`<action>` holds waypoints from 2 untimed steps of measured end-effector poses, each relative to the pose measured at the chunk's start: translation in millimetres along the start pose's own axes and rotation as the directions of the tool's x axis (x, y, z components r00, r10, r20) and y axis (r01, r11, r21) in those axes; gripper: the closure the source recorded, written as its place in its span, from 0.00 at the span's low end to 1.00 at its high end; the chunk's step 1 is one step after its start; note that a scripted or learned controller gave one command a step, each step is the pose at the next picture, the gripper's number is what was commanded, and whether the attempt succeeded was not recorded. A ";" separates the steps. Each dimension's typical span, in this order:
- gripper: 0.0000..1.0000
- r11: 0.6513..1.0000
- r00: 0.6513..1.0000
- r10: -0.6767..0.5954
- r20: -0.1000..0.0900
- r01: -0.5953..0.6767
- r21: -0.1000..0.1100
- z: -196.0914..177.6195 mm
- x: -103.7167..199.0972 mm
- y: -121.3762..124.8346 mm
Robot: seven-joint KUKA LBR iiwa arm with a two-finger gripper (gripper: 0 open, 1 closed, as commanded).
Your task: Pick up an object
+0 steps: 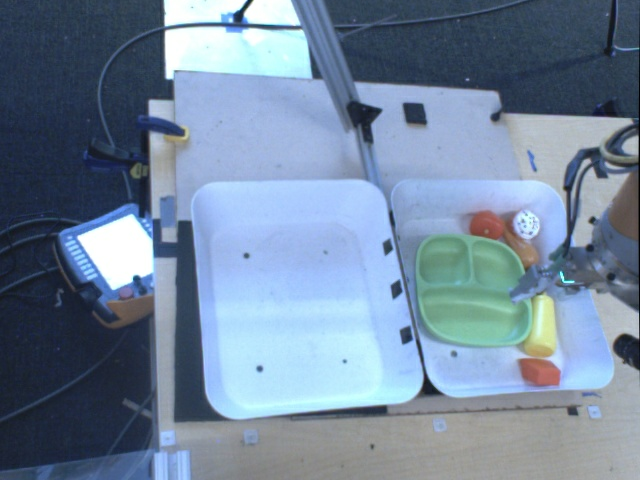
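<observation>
While the arm is reaching in from the right:
Green plastic divided tray (470, 303): lying in the right bin.
Yellow cylindrical toy (541, 326): lying lengthwise just below the gripper, beside the tray.
Gripper (530, 286): its grasp I cannot tell.

2 white bins (300, 208), 1 green tray (470, 293), 4 small objects (541, 326).

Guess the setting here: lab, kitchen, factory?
Likely a robotics lab: two white bins on a bench, toy food beside a green divided tray, a teach pendant and loose cables on carpet.
</observation>
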State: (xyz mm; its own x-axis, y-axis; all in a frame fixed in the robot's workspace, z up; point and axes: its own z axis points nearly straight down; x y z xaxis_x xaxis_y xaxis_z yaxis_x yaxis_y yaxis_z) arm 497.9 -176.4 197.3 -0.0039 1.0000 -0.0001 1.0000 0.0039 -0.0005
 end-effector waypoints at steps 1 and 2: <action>0.00 1.000 1.000 0.000 0.000 0.000 -0.002 -0.6 0.0 0.6; 0.00 1.000 1.000 0.003 -0.001 -0.003 0.003 61.8 0.3 -3.5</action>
State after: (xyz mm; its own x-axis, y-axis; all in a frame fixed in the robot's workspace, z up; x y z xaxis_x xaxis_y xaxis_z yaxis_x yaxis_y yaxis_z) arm 494.4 -176.2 135.5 -0.0012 1.0000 0.0012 1.0000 0.0012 -0.0037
